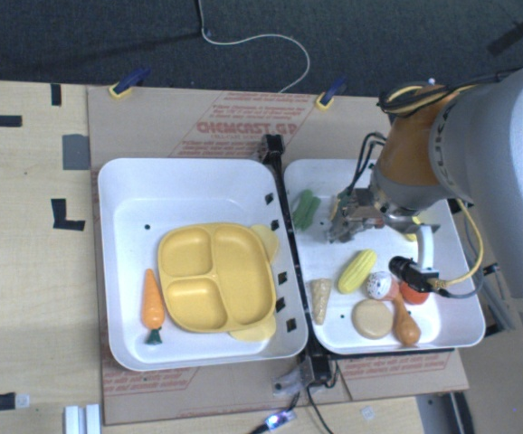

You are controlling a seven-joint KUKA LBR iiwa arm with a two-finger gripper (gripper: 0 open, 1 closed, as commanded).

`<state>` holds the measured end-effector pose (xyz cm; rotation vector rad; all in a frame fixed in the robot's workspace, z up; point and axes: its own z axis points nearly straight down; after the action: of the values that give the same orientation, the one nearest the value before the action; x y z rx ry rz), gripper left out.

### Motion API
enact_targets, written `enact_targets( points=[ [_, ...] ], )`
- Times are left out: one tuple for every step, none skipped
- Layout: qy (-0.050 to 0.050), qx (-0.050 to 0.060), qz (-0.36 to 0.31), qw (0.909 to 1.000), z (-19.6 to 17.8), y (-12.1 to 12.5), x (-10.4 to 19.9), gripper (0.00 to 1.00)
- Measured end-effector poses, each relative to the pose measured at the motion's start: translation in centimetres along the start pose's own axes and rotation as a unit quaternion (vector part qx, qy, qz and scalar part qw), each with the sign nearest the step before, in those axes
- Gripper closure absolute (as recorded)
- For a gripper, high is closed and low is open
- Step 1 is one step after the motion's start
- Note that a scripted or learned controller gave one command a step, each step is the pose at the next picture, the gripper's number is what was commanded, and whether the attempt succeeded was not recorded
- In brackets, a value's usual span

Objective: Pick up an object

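My gripper [341, 227] hangs over the upper middle of the right bin [329, 172], with the arm reaching in from the right. A green pickle-like piece [306, 208] lies just to its left. Below it lie a yellow corn cob [356, 270], a pale cone-shaped piece [319, 300], a round tan bun [372, 319], a small white speckled ball [379, 285], a brown drumstick [404, 324] and a red piece [413, 289]. Nothing shows between the fingers.
The left bin [117, 188] holds a yellow divided plate [216, 274] on top of a pale yellow piece, and an orange carrot [152, 302] along its left side. A black divider clip [271, 146] sits where the two bins meet.
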<state>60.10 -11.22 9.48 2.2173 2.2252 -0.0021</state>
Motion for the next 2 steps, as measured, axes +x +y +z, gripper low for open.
enact_targets(
  points=[
    [0.001,-0.001,0.001,1.0000,-4.2,0.2,0.3,1.00],
    [0.001,-0.002,0.000,1.0000,-9.4,1.2,0.8,1.00]
  ],
)
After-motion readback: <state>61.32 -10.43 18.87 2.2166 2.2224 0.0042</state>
